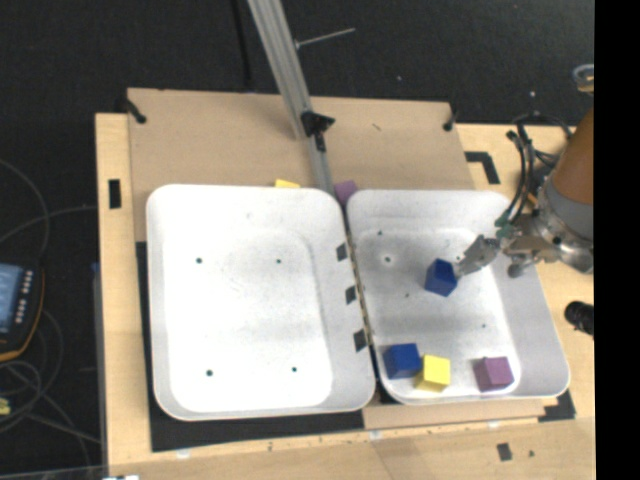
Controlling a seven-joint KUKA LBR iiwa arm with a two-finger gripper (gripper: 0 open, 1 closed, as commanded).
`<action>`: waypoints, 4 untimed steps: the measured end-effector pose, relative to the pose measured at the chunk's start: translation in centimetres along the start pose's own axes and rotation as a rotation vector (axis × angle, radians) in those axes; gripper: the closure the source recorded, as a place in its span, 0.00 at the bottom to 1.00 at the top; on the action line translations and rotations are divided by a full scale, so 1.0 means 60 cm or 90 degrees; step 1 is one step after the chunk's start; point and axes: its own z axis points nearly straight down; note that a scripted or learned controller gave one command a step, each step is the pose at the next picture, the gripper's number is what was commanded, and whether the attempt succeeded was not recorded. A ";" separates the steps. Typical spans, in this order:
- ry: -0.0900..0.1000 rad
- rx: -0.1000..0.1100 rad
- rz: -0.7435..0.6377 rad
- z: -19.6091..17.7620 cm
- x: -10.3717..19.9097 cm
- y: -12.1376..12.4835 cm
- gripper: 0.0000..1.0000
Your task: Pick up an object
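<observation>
Two bins: left bin (245,298), right bin (520,308).
Blocks: two blue, one yellow (436,371), one purple (492,372), all in right bin.
My gripper (470,260): beside upper blue cube (440,277); finger state unclear.
Near rim: lower blue cube (402,359).

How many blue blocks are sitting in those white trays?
2. One blue block lies mid-way up the right bin, just beside the gripper. The other blue block sits at that bin's front edge, next to a yellow block.

Blue cube (440,277), tilted, right bin (520,318)
</observation>
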 end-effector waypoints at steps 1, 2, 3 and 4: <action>-0.001 0.000 -0.003 0.230 0.072 0.042 0.00; 0.000 0.000 0.000 0.225 0.096 -0.027 0.00; 0.000 -0.003 -0.004 0.226 0.102 0.134 0.00; 0.001 0.032 0.004 0.234 0.137 0.199 0.00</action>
